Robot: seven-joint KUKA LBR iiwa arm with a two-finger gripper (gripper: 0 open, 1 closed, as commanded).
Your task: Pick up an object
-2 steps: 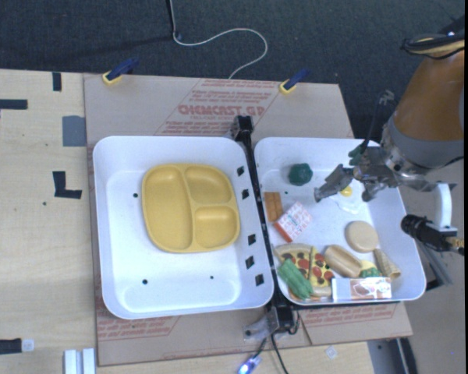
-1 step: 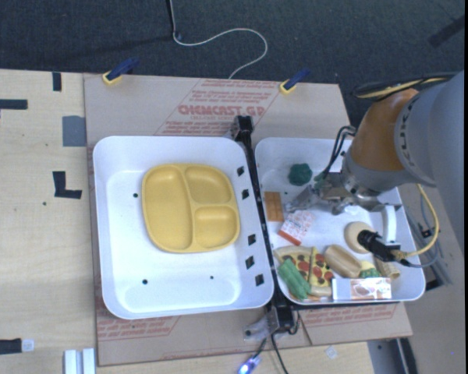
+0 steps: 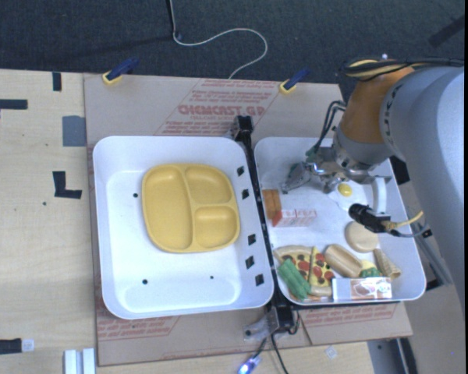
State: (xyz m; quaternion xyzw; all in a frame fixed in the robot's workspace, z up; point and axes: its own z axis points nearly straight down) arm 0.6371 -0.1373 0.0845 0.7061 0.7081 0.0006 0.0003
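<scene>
Nearest the camera, along the front edge of the right-hand shallow white bin, lies a crowd of toy food: a flat white packet with a red label, a green ridged plastic vegetable, a pizza slice with red dots and a tan hot-dog bun. Behind them sit a round beige disc, an orange block beside a small white carton, and a small yellow ball. The left-hand white bin carries a yellow three-compartment plastic plate.

I see the two-finger gripper low in the back of the right bin, the grey arm with its orange band reaching in from the right, wrist pointing left and down. Whether the jaws are wide or narrow I cannot tell (they blur into dark metal), and nothing shows between them.

To do this well, I would pick an isolated piece, probably the carton just in front of the gripper, centre over it, and descend straight.
</scene>
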